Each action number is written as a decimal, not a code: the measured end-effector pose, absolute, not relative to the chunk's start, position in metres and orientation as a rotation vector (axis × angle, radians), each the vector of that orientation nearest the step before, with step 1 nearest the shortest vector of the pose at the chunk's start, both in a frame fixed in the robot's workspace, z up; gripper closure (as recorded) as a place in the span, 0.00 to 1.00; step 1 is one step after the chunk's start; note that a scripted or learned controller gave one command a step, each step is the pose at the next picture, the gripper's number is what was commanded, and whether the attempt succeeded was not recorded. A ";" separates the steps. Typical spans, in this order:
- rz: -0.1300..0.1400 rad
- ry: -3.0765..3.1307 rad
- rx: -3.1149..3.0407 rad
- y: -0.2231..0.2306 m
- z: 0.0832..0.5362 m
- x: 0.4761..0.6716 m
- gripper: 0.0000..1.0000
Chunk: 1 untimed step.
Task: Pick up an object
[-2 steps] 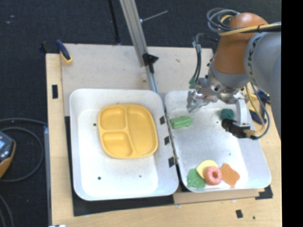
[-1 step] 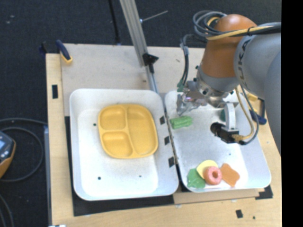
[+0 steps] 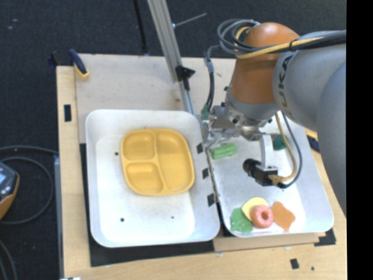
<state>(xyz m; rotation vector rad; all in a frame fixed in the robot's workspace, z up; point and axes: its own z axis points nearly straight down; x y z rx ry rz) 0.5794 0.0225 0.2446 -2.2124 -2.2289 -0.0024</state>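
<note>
My gripper (image 3: pixel 213 134) hangs over the left edge of the right bin (image 3: pixel 309 203), under the orange band of the arm. A light green cylinder (image 3: pixel 223 151) lies on the bin floor just below and right of it, close to or touching the gripper's tip. At the bin's front sit a pink ring (image 3: pixel 262 216) on a yellow disc (image 3: pixel 253 205), a green piece (image 3: pixel 239 221) and an orange piece (image 3: pixel 284 215). A teal piece (image 3: pixel 279 143) peeks out from behind the arm.
The left bin (image 3: pixel 105 214) holds a yellow divided plate (image 3: pixel 157 160). A slanted metal post (image 3: pixel 166 37) rises behind the bins. A black cable fitting (image 3: pixel 260 171) on the arm hangs over the middle of the right bin.
</note>
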 end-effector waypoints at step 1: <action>-0.003 -2.229 -2.212 0.068 0.250 0.571 1.00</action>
